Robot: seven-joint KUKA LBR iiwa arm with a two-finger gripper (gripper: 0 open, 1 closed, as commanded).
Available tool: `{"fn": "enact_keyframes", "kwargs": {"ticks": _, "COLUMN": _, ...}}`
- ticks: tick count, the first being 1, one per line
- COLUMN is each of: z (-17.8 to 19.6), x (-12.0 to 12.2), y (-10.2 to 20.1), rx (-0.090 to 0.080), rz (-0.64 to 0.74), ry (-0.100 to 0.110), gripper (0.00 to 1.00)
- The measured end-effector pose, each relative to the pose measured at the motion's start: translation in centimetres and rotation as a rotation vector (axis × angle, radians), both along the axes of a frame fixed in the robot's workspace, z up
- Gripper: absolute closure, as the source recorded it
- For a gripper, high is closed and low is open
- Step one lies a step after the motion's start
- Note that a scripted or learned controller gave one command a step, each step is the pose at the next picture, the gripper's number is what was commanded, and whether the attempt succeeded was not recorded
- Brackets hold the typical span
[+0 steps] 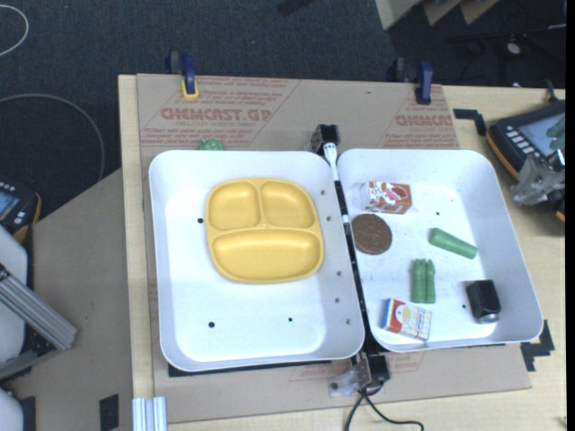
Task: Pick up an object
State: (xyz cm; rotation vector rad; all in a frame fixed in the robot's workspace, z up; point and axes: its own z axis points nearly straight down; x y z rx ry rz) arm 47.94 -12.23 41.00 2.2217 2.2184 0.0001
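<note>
The right bin (pixel 503 205) holds several small objects. A red and white packet (pixel 387 197) lies near its back left, with a brown round disc (pixel 371 234) just in front of it. A green pod-shaped piece (pixel 452 243) lies tilted near the middle. A darker green bundle (pixel 423 280) lies lengthwise below it. A small black block (pixel 483 299) rests near the front right wall. A white carton with red and blue print (pixel 407 319) sits at the front edge.
The left bin (pixel 180 294) holds a yellow divided plate (pixel 264 230). Both bins rest on a brown board (pixel 144 133) held by two blue clamps (pixel 188 74) at the back. A yellow-edged device (pixel 530 142) sits at the right.
</note>
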Motion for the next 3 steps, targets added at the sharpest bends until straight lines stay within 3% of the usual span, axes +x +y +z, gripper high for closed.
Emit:
{"fn": "enact_keyframes", "kwargs": {"ticks": 1, "z": -0.9, "x": 0.0, "y": -0.9, "rx": 0.001, "rz": 0.000, "ry": 0.004, "gripper": 1.00}}
{"fn": "enact_keyframes", "kwargs": {"ticks": 3, "z": -0.3, "x": 1.1, "y": 0.0, "rx": -0.001, "rz": 0.002, "ry": -0.003, "gripper": 1.00}}
